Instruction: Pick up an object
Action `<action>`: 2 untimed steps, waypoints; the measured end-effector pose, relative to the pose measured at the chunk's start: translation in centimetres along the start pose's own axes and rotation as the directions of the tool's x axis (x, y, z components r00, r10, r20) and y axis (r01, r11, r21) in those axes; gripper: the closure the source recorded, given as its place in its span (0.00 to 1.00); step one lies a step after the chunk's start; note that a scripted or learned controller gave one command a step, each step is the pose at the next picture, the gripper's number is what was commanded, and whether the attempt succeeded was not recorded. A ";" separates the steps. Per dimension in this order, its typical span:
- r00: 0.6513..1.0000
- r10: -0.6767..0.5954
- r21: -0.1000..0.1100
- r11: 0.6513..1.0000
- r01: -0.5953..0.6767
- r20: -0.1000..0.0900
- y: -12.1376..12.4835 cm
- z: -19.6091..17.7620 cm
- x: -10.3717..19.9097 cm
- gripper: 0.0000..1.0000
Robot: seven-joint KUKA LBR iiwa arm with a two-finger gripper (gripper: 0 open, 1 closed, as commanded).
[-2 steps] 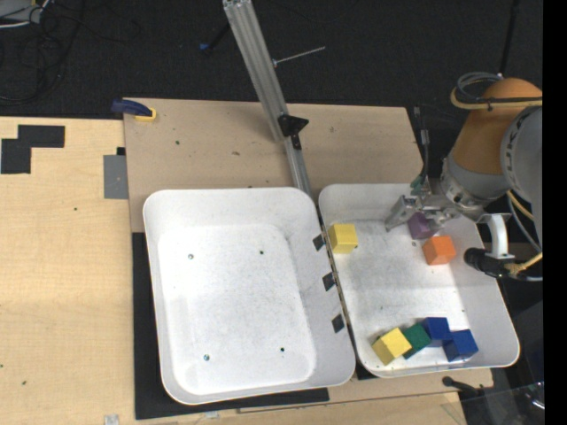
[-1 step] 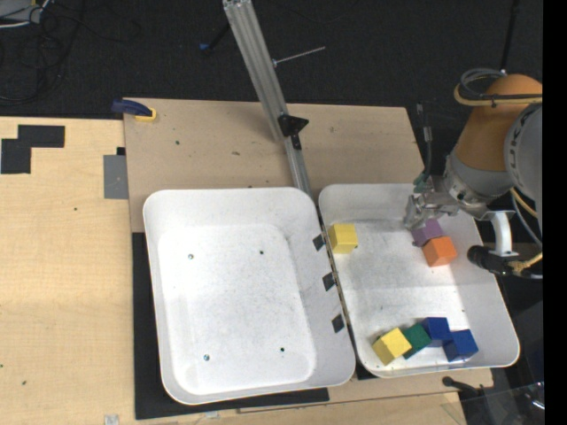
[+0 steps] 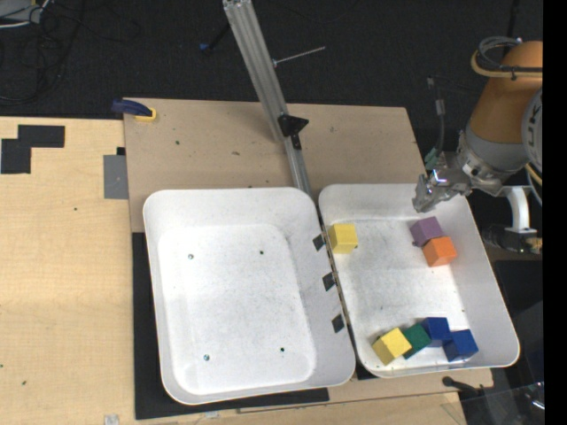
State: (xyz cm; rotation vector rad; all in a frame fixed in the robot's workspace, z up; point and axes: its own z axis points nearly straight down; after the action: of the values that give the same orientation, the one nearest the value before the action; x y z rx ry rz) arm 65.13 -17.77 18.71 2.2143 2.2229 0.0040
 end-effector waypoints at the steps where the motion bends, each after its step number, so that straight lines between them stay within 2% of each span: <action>1: 1.000 -0.001 0.000 1.000 0.001 0.000 0.1 -5.4 -0.1 1.00; 2: 1.000 0.000 0.008 1.000 0.000 -0.003 -1.4 -6.0 5.0 1.00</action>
State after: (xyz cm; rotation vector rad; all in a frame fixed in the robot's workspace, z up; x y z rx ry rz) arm 63.73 -12.80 24.75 2.2193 2.2288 -0.0008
